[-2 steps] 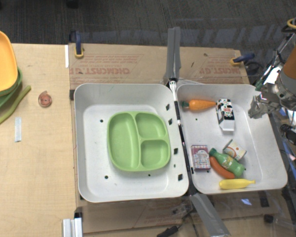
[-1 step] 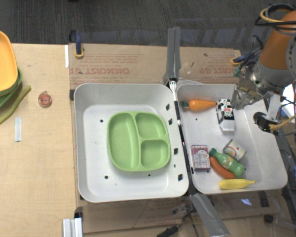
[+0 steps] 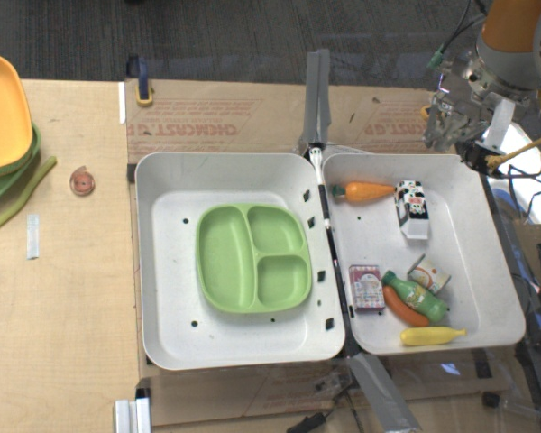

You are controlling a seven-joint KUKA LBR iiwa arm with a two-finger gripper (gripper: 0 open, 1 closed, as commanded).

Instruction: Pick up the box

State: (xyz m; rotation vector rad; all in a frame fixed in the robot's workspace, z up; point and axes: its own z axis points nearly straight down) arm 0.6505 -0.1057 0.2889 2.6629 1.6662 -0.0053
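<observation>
My claw (image 3: 451,124) sits at 1 o'clock, above the far rim of the right bin (image 3: 500,242); can't tell its opening.
Camera view: the box (image 3: 367,288) lies flat at 7 o'clock in the right bin, by the divider, just beside the green bottle (image 3: 418,297). Carrot (image 3: 366,190) at 11, milk carton (image 3: 412,208) next to it, banana (image 3: 432,336) at 6. Left bin (image 3: 158,269) holds a green tray (image 3: 252,258).

My arm (image 3: 512,25) comes in from the upper right, orange band on top, grey wrist below it. Wrist points down and slightly left. My gripper (image 3: 444,126) hangs at the end of it, raised, nothing visible between the fingertips. Cables run around the wrist. Too cluttered to read the finger gap.
</observation>
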